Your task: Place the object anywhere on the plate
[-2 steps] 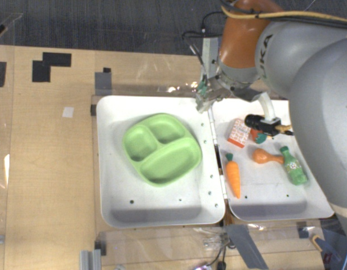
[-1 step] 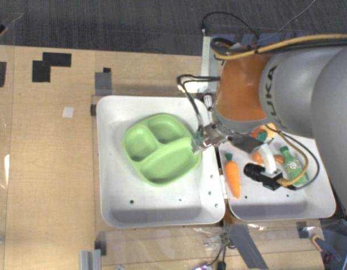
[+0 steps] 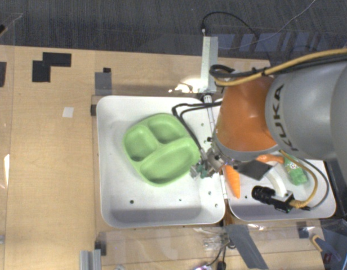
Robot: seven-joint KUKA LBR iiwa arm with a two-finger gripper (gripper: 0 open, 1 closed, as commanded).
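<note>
A green plate (image 3: pixel 161 147) with three compartments lies tilted in the left white bin (image 3: pixel 123 201). My gripper (image 3: pixel 203 169) hangs low at the plate's right rim, close to the wall between the two bins, under the orange-banded wrist. An orange carrot (image 3: pixel 233 183) lies in the right bin (image 3: pixel 325 207) just right of that wall, a little right of and below the gripper. The wrist hides the gripper's upper part, and I see nothing clearly held in it.
In the right bin, partly under the arm, lie a green toy (image 3: pixel 297 176), a white piece (image 3: pixel 276 179) and another orange item (image 3: pixel 269 159). The arm covers most of that bin. Bare bin floor shows left of and below the plate.
</note>
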